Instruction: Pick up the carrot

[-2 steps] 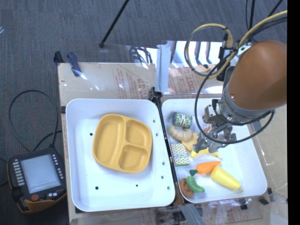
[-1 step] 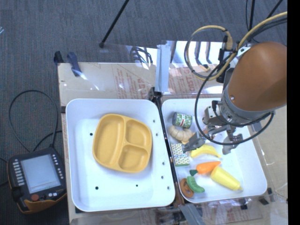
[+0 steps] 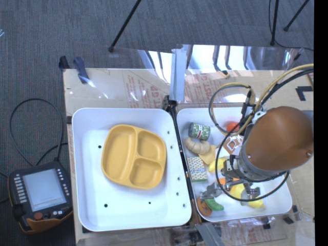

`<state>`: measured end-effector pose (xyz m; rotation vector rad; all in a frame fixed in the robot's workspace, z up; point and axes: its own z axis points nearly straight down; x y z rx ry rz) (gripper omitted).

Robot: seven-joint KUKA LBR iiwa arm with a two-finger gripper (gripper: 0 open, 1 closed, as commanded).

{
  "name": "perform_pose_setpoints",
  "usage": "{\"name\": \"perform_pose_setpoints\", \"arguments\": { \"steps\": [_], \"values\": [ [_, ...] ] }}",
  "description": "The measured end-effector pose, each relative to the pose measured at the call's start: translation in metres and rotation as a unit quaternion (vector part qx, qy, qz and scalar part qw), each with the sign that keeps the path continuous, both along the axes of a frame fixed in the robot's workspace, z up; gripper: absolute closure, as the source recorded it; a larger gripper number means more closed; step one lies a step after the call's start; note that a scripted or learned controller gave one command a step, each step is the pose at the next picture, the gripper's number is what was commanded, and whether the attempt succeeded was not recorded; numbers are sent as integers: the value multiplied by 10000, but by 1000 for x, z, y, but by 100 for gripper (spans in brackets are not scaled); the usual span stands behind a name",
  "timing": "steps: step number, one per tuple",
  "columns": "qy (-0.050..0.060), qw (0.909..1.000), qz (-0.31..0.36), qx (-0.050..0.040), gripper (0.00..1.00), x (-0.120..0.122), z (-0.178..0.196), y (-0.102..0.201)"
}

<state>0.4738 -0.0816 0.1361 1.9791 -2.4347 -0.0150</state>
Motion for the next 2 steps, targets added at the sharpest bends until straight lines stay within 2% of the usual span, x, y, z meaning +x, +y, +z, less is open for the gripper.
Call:
{"name": "perform_pose_setpoints", "arguments": {
  "steps": [1, 2],
  "values": [
    [-11, 10000, 38, 2, 0, 16, -51, -13],
    [-13, 10000, 76, 21, 100, 17, -42, -9]
  ]
}}
